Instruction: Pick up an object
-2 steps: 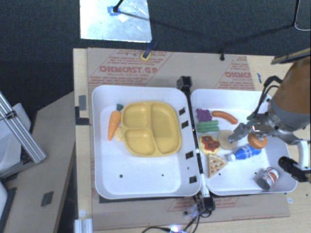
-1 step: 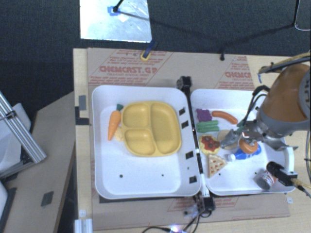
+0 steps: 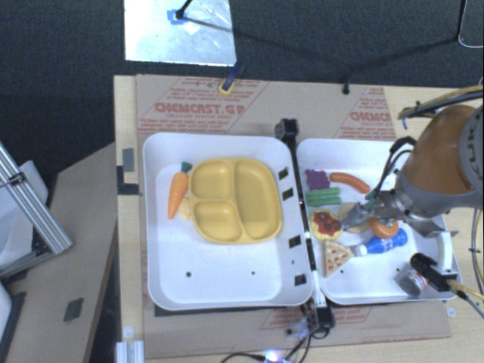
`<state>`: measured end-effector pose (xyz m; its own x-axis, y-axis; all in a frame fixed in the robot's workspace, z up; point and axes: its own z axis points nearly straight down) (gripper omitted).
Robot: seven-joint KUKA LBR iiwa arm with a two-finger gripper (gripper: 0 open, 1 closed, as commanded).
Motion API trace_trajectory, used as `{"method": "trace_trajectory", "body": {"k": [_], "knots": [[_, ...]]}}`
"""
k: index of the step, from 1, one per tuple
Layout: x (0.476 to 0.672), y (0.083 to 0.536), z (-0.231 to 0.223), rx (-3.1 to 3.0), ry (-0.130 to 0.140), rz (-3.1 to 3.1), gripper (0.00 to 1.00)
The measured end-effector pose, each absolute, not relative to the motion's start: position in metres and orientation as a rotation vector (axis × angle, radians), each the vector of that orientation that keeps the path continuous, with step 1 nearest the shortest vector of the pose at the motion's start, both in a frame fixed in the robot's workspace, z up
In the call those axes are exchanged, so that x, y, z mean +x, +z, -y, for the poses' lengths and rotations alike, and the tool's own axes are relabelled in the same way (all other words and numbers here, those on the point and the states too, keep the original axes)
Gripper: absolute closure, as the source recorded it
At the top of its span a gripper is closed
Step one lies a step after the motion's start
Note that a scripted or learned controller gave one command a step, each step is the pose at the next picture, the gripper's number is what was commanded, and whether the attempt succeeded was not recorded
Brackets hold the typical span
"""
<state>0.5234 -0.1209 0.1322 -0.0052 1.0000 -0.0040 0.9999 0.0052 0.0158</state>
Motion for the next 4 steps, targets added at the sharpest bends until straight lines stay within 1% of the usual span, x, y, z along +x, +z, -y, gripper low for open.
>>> {"method": "trace_trajectory", "body": {"k": [1,2,4], "knots": [[0.524,0.097,0.121,2.217,0.005,-2.219,0.0],[0.524,0.105,0.121,2.217,0.003,-2.221,1.0],[0.518,0.195,0.124,2.213,0.005,-2.222,1.0]]}}
